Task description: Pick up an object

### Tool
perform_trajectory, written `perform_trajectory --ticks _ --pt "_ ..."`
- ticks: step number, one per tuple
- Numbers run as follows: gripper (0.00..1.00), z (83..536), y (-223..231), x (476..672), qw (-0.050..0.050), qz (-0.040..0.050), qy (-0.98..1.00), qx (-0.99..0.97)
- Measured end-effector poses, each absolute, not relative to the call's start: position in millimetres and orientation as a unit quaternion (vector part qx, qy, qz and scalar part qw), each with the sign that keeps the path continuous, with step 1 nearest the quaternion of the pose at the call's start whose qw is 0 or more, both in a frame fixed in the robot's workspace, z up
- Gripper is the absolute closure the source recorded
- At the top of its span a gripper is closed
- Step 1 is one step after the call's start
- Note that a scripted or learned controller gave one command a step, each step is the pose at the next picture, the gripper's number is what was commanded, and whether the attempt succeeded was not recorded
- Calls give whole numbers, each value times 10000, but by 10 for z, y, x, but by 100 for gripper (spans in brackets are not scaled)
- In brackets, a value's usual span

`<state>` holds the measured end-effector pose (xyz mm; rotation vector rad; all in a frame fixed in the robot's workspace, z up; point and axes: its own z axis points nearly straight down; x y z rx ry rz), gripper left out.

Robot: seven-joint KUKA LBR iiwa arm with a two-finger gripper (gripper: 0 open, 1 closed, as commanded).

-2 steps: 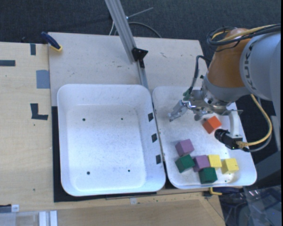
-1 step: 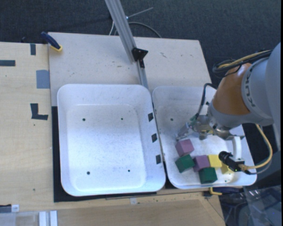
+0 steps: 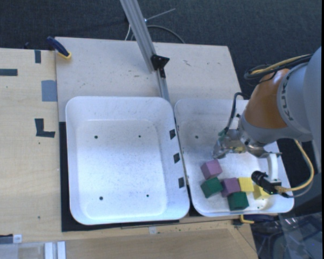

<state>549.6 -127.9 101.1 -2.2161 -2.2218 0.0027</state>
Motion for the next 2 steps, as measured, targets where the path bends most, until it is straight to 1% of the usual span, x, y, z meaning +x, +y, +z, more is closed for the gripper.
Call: perform_trajectory --ticks 1,2 --pt "0 1006 -1280 5495 21 10 -7080 -7062" --pt "0 907 -870 4941 35 16 -7077 -7065"
